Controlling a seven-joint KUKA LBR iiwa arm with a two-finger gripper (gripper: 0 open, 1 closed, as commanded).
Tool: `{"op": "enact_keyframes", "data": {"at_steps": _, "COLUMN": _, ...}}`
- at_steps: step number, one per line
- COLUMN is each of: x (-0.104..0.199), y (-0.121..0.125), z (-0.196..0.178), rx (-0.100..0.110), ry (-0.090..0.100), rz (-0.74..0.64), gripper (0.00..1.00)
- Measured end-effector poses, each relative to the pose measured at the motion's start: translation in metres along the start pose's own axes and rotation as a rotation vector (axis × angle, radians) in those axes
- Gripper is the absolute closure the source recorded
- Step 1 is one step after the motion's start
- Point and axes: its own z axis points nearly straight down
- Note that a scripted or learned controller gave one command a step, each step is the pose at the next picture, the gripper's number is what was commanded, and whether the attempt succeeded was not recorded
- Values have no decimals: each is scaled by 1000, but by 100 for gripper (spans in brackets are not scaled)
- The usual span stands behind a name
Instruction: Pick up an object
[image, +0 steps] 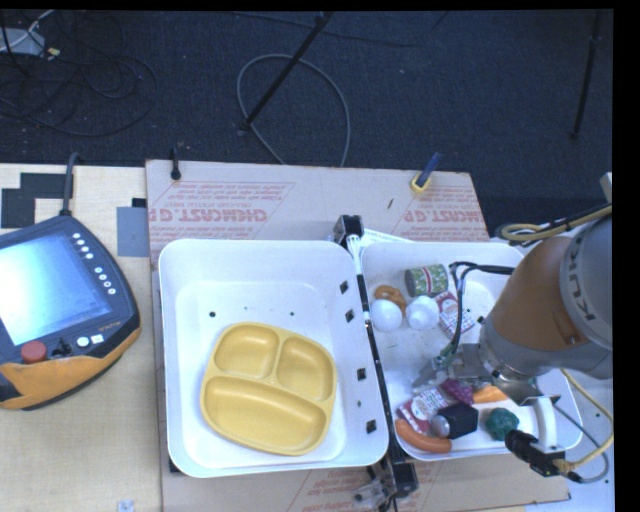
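Note:
The right bin (385, 258) holds several small items. At its far end a green can (427, 279) lies beside two white eggs (386, 315) (421, 313) and a small orange piece (388, 295). Near the front lie a hot dog (422, 438), a black block (458, 418), a green lump (500, 422), a purple item (458, 390) and a red-and-white packet (425, 403). My gripper (447, 362) is low in this bin's middle, just above the purple item, and the orange-banded wrist (535, 305) hides the bin's right part. Nothing is seen held.
The left bin (190, 300) holds a yellow divided plate (268, 385). A teach pendant (55, 300) lies on the bench to the left. Cables run over the dark floor behind, and a black clip (348, 228) sits where the bins meet.

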Motion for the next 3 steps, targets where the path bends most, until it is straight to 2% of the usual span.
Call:
{"op": "enact_keyframes", "data": {"at_steps": 1, "x": -5, "y": 10, "z": 1, "rx": 11, "ry": 7, "rz": -7, "gripper": 0}}
{"op": "enact_keyframes", "data": {"at_steps": 2, "x": -6, "y": 10, "z": -8, "rx": 10, "ry": 7, "rz": -5, "gripper": 100}}
{"op": "enact_keyframes", "data": {"at_steps": 3, "x": 55, "y": 116, "z": -103, "rx": -6, "ry": 1, "rz": -23, "gripper": 100}}
